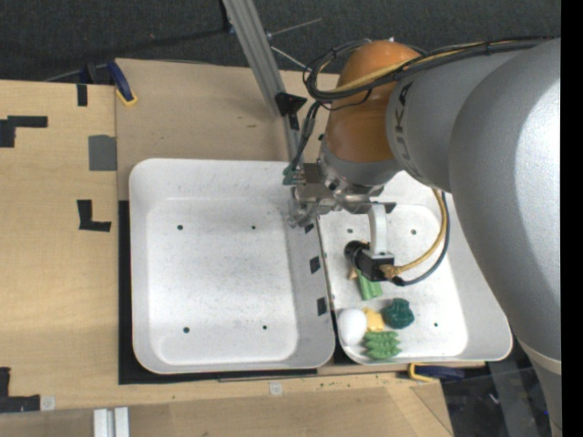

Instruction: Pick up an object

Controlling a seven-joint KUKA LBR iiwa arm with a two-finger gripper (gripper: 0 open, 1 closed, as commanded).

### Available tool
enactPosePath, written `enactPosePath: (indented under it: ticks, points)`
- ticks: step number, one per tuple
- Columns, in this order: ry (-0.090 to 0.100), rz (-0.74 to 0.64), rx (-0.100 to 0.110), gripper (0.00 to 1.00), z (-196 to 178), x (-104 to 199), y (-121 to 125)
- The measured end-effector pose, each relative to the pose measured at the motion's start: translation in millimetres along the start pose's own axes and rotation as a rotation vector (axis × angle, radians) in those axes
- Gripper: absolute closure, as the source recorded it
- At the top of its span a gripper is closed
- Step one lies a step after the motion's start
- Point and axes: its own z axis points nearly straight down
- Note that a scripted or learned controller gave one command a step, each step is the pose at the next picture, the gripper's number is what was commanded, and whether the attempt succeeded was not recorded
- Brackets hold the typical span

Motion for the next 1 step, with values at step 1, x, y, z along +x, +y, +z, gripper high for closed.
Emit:
enactPosePath:
  ticks: [1]
  points:
    - [0.0,0.001,-0.001,1.0,-13.2,34.9,-27.8]
